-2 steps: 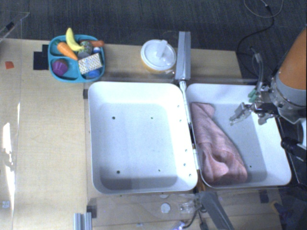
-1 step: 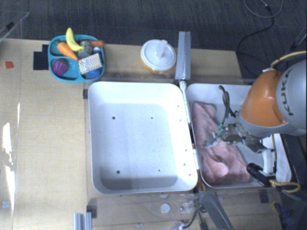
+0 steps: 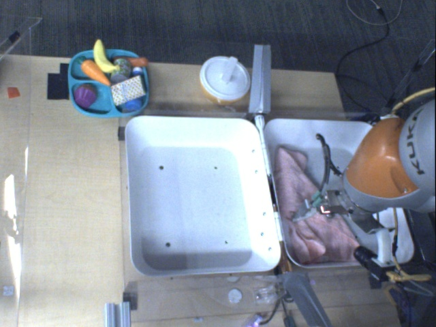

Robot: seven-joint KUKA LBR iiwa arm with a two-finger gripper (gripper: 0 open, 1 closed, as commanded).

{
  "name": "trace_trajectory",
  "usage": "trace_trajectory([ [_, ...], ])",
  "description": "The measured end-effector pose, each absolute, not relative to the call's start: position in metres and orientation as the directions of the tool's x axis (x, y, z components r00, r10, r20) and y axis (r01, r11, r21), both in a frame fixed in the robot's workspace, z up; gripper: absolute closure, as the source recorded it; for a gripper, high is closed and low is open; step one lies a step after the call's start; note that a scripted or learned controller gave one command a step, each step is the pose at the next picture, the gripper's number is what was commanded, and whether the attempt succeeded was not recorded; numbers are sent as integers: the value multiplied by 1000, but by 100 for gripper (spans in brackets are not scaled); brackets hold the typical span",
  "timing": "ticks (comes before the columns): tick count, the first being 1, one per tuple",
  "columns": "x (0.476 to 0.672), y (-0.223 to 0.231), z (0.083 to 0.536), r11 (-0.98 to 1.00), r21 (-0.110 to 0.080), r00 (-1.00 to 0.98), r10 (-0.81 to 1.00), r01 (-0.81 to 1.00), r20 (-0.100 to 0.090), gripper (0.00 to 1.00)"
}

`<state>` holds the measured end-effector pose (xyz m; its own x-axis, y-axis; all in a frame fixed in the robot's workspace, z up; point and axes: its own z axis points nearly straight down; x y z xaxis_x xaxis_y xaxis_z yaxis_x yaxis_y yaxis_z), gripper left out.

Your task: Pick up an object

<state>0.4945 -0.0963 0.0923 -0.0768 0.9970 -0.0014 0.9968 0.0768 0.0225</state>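
Camera view: a pink cloth (image 3: 306, 206) lies crumpled in the right bin (image 3: 300, 133), and the gripper (image 3: 320, 208) sits low over it; whether it is grasping, I cannot tell. The arm (image 3: 381, 165) hides the bin's right side. Behind the left bin (image 3: 197, 193): a blue toy tray (image 3: 107, 80) and a white lid (image 3: 225, 78).

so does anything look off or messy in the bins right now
Nothing spilled or damaged. The one untidy thing is the pink terry cloth in the right-hand white bin: it lies crumpled in folds along the bin's left side rather than flat. The arm's pincer sits right over it.
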Motion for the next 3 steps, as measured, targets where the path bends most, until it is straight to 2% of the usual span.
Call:
trace_trajectory([
  [1,554,-104,91,55,19,-55,998,998,-3,0],
  [2,663,-95,89,89,12,-89,996,996,-3,0],
  [3,633,-138,89,213,11,-213,977,977,-5,0],
])
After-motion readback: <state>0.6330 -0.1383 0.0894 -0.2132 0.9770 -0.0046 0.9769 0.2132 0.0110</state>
